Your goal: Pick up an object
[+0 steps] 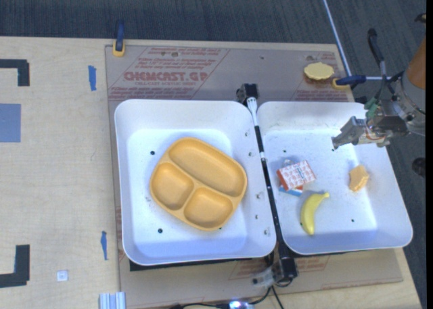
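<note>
The right bin (389, 233) holds a small orange-and-white carton (296, 175) with a blue item (292, 192) poking out beneath it. A yellow banana (310, 211) lies just in front of the carton, and an orange-yellow wedge (358, 178) sits toward the bin's right side. My gripper (346, 134) hangs over the back right part of this bin, above and slightly left of the wedge, apart from every object. Nothing shows between its tips.
The left bin (135, 125) carries a yellow divided plate (197, 182). A yellow disc (318, 71) rests on the cardboard behind the right bin, beside a blue clamp (348, 80). A black latch (248, 91) sits where the bins meet at the back.
</note>
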{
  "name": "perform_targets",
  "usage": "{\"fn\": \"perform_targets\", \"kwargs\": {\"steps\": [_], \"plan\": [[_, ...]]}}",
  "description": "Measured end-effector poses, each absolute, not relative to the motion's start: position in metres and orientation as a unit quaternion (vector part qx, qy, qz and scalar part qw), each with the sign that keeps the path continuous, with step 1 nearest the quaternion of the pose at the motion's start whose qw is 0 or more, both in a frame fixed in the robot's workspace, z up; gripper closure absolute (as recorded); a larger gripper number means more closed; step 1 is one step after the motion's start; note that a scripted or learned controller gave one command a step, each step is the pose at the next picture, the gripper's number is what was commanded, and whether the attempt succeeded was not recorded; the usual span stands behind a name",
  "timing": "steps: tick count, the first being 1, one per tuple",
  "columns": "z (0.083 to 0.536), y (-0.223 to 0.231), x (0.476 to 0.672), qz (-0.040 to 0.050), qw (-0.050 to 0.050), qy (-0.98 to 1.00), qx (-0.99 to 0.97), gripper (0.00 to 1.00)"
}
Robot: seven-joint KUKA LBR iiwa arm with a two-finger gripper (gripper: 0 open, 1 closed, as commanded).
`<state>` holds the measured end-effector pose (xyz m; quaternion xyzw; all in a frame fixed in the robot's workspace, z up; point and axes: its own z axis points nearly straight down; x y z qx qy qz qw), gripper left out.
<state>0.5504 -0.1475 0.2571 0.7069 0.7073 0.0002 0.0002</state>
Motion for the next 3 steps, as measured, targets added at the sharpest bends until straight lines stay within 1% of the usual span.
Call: {"fn": "perform_targets", "kwargs": {"steps": [1, 2, 3], "plan": [[0.086, -0.147, 0.629, 0.0015, 0.002, 0.707, 0.707, 0.00], [0.086, -0.127, 0.576, 0.0005, 0.000, 0.707, 0.707, 0.00], [0.096, -0.127, 0.577, 0.0013, 0.002, 0.707, 0.707, 1.00]]}}
